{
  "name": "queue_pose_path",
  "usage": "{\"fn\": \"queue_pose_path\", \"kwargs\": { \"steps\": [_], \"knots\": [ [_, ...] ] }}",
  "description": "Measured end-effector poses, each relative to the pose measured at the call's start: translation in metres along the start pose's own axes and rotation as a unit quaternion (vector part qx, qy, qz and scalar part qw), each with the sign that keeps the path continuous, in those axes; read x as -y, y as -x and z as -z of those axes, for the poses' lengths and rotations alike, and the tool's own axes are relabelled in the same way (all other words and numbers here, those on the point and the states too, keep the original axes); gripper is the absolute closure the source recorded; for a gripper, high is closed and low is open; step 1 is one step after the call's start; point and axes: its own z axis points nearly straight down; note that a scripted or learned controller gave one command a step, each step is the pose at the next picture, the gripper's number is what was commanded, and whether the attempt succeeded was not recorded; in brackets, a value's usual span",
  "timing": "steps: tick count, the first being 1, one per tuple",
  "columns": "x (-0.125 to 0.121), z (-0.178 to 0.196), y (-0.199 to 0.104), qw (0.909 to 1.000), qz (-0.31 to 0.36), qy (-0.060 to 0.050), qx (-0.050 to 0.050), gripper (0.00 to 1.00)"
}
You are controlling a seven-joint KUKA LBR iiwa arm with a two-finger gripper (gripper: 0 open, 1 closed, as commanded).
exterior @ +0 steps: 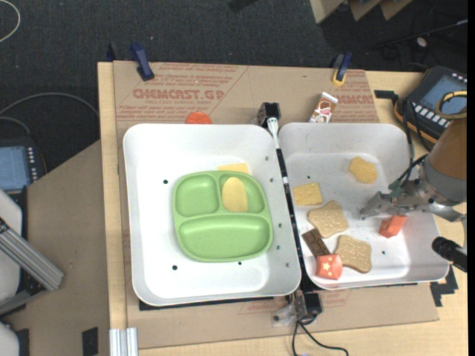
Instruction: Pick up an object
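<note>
While the grey two-finger gripper (387,208) sat low in the right shallow white bin (338,136), its fingers looked spread and held nothing, so the pick was not yet done; closing and lifting were judged still to come. The likely target, a small orange-red plastic block (391,225), lay on the bin floor just below the fingertips, near the right wall, its long axis running diagonally with the upper end toward the gripper. Other pieces nearby: a round tan cracker (363,170) and a bread-slice-shaped toy (354,252).
</note>
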Motion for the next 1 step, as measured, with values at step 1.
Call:
{"fn": "queue_pose_path", "kwargs": {
  "steps": [1],
  "knots": [
    [0.0442,-0.0012,-0.0065,1.0000,-0.004,-0.003,0.003,0.00]
  ]
}}
